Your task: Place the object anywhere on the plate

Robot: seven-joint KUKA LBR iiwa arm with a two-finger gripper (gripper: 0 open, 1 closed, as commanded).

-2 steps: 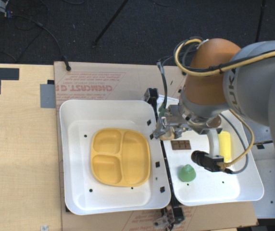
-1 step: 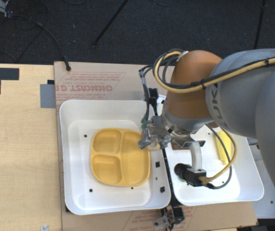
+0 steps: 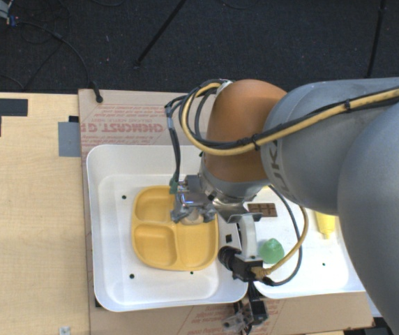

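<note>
My gripper [image 3: 194, 211] hangs over the right edge of the yellow divided plate [image 3: 159, 239] in the left bin [image 3: 109, 257]; whether my fingers are open or closed on anything I cannot tell. What looks like a green object [image 3: 272, 250] lies in the right bin [image 3: 325, 274], near its left edge

— What does the arm [image 3: 339, 152] look like?
— Thick, smooth and grey, with a rounded orange band [image 3: 238, 128] above the wrist.
— Any cables?
— Black and yellow cables [image 3: 192, 128] loop around that band.
</note>
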